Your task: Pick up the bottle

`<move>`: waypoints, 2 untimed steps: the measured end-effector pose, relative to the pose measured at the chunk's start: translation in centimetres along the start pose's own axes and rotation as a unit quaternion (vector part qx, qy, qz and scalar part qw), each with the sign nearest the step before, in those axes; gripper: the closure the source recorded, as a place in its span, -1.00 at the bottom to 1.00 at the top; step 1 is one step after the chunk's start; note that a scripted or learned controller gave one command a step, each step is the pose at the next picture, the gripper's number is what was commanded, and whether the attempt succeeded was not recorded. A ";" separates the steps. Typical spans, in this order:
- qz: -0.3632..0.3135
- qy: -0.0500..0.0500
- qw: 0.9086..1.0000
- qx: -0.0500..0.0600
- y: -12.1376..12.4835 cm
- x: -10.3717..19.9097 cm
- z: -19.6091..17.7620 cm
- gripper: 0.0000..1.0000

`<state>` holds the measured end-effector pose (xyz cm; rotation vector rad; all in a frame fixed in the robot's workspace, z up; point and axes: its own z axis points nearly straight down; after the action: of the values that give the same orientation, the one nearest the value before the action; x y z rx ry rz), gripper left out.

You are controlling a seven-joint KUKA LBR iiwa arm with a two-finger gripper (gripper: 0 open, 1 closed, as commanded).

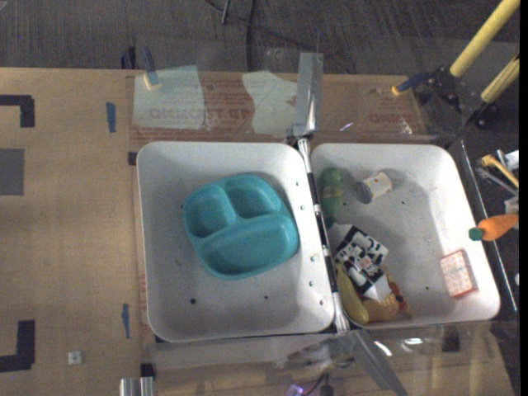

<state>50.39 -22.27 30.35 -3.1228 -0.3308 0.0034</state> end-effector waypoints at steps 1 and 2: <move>-0.119 0.000 0.993 -0.001 0.4 2.1 -7.4 1.00; -0.066 -0.001 0.998 0.001 -3.2 -1.8 0.6 1.00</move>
<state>47.92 -19.50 29.79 -3.0931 -0.5347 0.0052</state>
